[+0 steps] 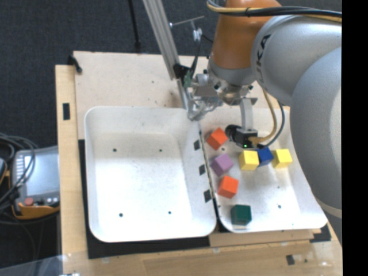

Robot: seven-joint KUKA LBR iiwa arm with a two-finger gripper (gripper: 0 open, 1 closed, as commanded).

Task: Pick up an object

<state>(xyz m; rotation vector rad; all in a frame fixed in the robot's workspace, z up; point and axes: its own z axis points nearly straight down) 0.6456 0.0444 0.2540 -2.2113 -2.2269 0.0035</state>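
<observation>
On the bench (pixel 66 154), furthest left, the left bin (pixel 144 171), shallow and white. Next, above the far end of the divide between the bins, the hand (pixel 197 109); wide or narrow, impossible to tell. Then, apart from it in the right bin (pixel 290 203): orange cube (pixel 217 138), purple cube (pixel 222 164), second orange cube (pixel 228 186), dark green cube (pixel 241 214) by the near rim, yellow cube (pixel 249 160) touching blue cube (pixel 265 154), second yellow cube (pixel 282 157) just beside.

txt | dark lettering (pixel 263 42) on grey arm (pixel 299 56), partly hidden, unreadable | no other legible txt
</observation>
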